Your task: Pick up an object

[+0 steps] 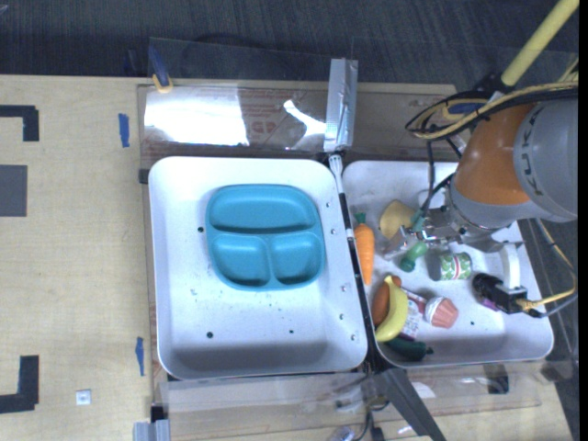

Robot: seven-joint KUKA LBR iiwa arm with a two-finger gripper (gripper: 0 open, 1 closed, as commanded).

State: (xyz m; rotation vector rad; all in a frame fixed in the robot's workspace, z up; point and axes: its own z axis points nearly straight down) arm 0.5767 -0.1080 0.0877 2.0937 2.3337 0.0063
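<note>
The left bin [175, 246] has plenty of open floor around the blue divided plate [266, 233] sitting in its far middle; the near half lies bare. The right bin [528, 338] is crowded: a carrot [366, 251] and a banana [397, 312] line its left wall, a green can [454, 266] and a pink cup [440, 312] sit mid-floor, and the arm [514, 168] hangs over its far right. Only the near right corner offers room.

One fixed camera looks down at a slant from above the bench [73, 246], taking in both white bins [184, 338] from moderate height, the arm [514, 163] entering at right.
</note>
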